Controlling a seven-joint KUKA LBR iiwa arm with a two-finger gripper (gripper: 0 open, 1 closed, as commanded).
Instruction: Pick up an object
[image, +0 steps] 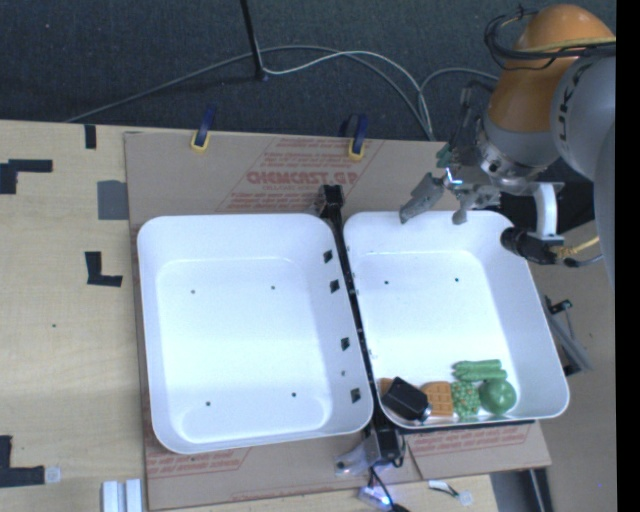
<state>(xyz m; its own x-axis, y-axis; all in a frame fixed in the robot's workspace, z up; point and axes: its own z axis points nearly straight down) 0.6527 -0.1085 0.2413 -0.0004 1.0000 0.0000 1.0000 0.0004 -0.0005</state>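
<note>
Several small objects lie along the near edge of the right bin (520, 290): a black block (406, 399), an orange-brown piece (436, 397), a speckled green piece (466, 399), a green ball (497, 397) and a green ridged item (478, 371). My gripper (438, 203) hangs above the far rim of the right bin, well away from these objects. Its two grey fingers are spread apart with nothing between them.
The left bin (240, 330) sits beside the right one, joined by a black divider with clips (340, 290). Both rest on a cardboard sheet (290, 170) held by clamps. Cables run across the dark floor behind.
</note>
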